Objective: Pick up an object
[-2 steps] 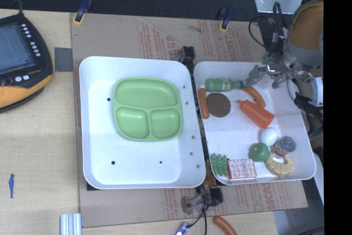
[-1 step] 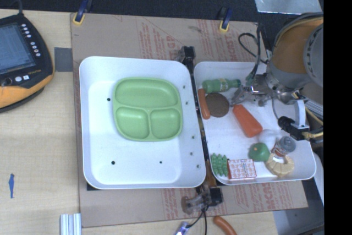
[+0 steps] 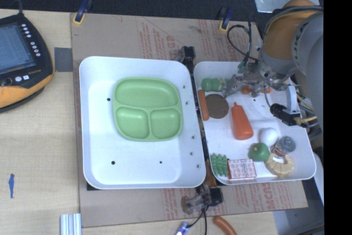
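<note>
My gripper (image 3: 248,84) hangs low over the far end of the right bin (image 3: 300,130), with the grey and orange arm (image 3: 286,36) behind it. A small green piece (image 3: 210,84) lies just to its left. Close in front are a brown round patty (image 3: 216,107), an orange sausage (image 3: 203,104) and an orange bottle (image 3: 241,121). Further forward lie a white egg (image 3: 268,135), a green pepper (image 3: 258,151), a grey round thing (image 3: 285,145), a beige ring-shaped pastry (image 3: 279,165), a red and white box (image 3: 241,169) and a green leafy piece (image 3: 219,163).
The left bin (image 3: 96,118) holds a green divided plate (image 3: 147,108). A teach pendant (image 3: 22,60) lies on the bench at the far left. Clamps (image 3: 188,53) sit between the bins, and cables (image 3: 240,41) trail near the wrist.
</note>
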`<state>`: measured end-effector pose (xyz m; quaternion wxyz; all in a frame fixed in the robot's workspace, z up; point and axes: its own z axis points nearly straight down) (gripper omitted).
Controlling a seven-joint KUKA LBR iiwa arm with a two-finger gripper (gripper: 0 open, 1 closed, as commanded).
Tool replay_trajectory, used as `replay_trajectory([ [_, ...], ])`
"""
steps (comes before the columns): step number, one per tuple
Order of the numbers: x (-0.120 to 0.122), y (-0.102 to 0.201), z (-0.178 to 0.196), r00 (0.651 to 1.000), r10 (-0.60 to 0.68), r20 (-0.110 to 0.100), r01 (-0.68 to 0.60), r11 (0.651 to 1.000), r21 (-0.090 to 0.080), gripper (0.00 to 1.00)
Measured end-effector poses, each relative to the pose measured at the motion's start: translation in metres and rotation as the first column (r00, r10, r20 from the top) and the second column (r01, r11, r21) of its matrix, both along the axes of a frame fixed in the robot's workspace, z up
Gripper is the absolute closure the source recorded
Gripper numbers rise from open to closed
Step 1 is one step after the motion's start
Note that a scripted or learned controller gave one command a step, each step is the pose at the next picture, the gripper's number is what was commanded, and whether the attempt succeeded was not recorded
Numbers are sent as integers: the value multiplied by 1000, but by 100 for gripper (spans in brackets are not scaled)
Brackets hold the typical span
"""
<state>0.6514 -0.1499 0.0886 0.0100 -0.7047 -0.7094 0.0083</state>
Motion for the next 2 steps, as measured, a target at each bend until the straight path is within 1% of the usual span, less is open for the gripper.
replay_trajectory([
  [1, -84, -47, 3, 1000, -3, 21, 3, 1000, -4, 0],
  [2, -122, -1, 3, 1000, 0, 22, 0, 1000, -3, 0],
])
